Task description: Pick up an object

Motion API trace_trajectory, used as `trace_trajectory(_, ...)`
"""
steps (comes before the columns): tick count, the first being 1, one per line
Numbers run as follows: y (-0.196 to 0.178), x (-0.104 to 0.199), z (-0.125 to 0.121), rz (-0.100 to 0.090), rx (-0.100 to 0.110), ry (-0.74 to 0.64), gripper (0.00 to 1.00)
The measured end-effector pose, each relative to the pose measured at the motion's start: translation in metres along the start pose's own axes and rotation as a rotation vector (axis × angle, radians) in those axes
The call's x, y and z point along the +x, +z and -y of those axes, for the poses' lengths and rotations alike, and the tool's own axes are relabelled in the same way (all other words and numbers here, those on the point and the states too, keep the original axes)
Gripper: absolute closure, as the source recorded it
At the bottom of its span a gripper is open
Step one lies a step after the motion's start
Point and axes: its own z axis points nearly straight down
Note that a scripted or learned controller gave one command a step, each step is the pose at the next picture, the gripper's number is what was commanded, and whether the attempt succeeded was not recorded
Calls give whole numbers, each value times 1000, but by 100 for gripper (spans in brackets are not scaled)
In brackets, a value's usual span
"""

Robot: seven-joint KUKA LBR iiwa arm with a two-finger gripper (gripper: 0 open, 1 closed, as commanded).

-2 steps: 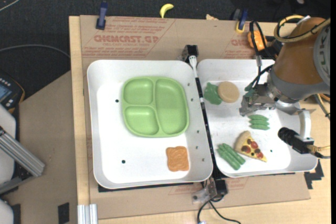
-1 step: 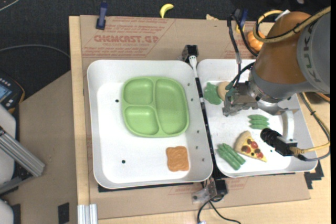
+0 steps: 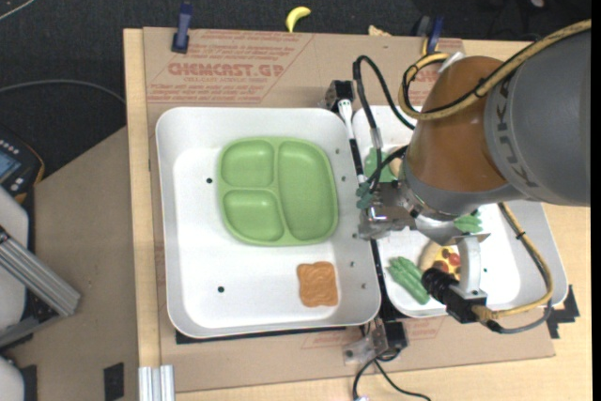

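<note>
Spread widest: brown board surface (image 3: 235,70), printed in red, clamped at its far edge. Looming over the right white bin (image 3: 522,272), grey arm (image 3: 549,122) with orange band (image 3: 451,131), hiding most of that bin. Filling the middle, left white bin (image 3: 183,230), shallow. Inside it, toward the far side, green divided plate (image 3: 279,190) with three compartments. Near that bin's front right corner, well apart from the plate, small orange waffle-like piece (image 3: 317,284). In the right bin, below the wrist, green bean-like toy (image 3: 408,278), beside a yellow-and-red item (image 3: 445,260) partly covered. Pincer (image 3: 377,213) at the bins' shared wall; open or closed, cannot tell.
</note>
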Motion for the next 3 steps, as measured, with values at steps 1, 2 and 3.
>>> trace_trajectory(1, -204, -16, -7, 2, -28, 5, 100)
trace_trajectory(2, -65, 33, 0, 3, 7, 3, 100)
trace_trajectory(3, -258, 63, 2, -2, -26, 2, 100)
